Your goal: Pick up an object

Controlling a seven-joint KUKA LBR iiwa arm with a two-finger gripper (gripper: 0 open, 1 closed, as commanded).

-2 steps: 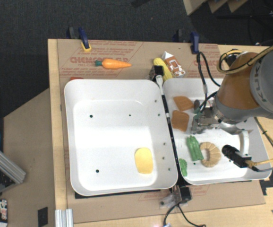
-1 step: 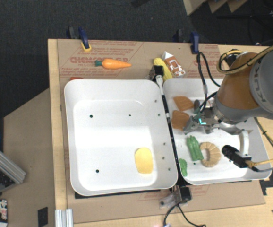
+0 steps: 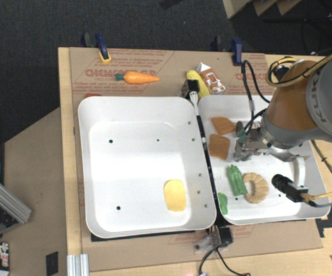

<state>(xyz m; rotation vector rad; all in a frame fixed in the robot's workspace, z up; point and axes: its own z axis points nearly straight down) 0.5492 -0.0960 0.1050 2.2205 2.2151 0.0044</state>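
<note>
- A cardboard-covered bench is seen from above at a slant, with two shallow white bins side by side on it.
- On the bare cardboard behind the bins lies a toy carrot, orange with a green top, pointing right.
- The left bin holds one thing: a pale yellow, rounded block near its front right corner.
- Behind the seam between the bins sit a yellow item and a small orange-and-white carton, both outside the bins.
- The right bin holds several things. Two flat brown pieces lie in its left half, one behind the other.
- In front of them lies a green, elongated piece, and a smaller green piece rests at the bin's front left edge.
- Just right of the green, elongated piece sits a tan, ring-shaped item, like a small doughnut.
- The gripper hangs over the right bin, just right of the front brown piece and behind the green, elongated piece. Whether its fingers are spread or pressed together cannot be told, and nothing is seen between them.
- The arm, orange banded then grey, reaches in from the right, with cables trailing around it.
</note>
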